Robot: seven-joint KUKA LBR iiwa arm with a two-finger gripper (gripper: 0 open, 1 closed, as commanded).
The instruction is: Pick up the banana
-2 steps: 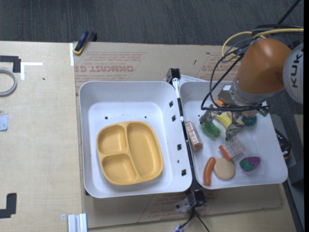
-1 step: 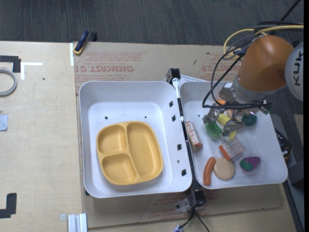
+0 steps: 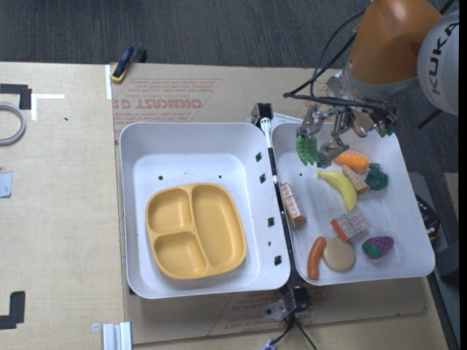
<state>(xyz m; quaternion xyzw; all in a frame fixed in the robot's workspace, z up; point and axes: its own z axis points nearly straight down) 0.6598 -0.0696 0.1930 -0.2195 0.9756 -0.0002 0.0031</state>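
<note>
camera view: banana [image 3: 341,186] looks light, stiff, smooth plastic; grab mid-curve. gripper [image 3: 326,131] above it, claw state unclear.

The yellow banana [image 3: 341,186] lies flat and curved in the right bin, slanting down toward its right.

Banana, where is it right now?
The banana lies in the right bin, toward its back, just below the carrot and left of the broccoli.
</note>
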